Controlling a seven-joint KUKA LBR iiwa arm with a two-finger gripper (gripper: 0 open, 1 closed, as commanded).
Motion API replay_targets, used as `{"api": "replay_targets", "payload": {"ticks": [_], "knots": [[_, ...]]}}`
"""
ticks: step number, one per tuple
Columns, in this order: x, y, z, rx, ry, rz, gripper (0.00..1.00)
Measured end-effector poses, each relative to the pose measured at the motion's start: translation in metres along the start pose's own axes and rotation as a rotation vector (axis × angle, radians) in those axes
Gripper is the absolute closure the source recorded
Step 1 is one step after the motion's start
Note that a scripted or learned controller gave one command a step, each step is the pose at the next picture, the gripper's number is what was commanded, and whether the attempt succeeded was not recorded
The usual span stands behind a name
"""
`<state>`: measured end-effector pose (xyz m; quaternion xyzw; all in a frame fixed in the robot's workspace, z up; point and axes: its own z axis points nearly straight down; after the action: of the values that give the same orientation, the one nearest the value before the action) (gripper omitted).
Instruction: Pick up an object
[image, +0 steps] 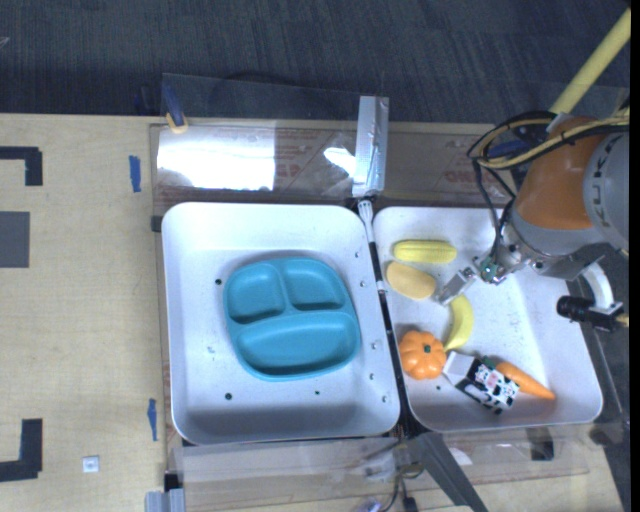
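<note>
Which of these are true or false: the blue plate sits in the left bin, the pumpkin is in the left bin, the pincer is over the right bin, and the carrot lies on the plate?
1. The blue plate sits in the left bin. True.
2. The pumpkin is in the left bin. False: it is in the right bin.
3. The pincer is over the right bin. True.
4. The carrot lies on the plate. False: it lies in the right bin.
</note>
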<state>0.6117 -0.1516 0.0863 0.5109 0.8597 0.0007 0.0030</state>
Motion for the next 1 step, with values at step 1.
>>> {"api": "replay_targets", "payload": {"ticks": [1], "knots": [[0.0477,-0.0183,-0.0012,0.000,0.003,-0.097,0.00]]}}
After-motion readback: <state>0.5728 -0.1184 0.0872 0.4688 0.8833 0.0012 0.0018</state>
